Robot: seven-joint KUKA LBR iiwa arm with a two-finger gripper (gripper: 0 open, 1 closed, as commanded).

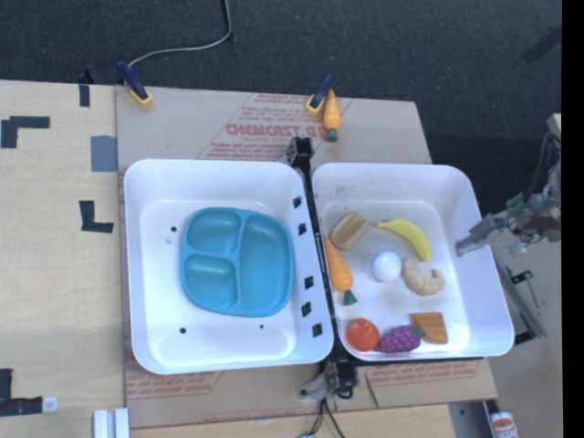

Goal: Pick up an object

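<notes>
The right white bin (456, 188) holds several toy foods: a brown bread roll (348, 230), a yellow banana (408, 236), a white egg (387, 266), an orange carrot (338, 268) against the left wall, a tan croissant-like piece (423, 278), a red tomato (362, 334), purple grapes (400, 339) and an orange wedge (429, 327). My gripper (484, 233) hangs over the bin's right rim, coming in from the right, to the right of the banana and apart from every toy. Nothing is seen in it.
The left white bin (146, 190) holds a blue divided plate (237, 261). A second carrot (331, 115) lies outside the bins on the cardboard at the back, by a yellow-and-blue clamp (134, 84). A black divider strip (310, 245) runs between the bins.
</notes>
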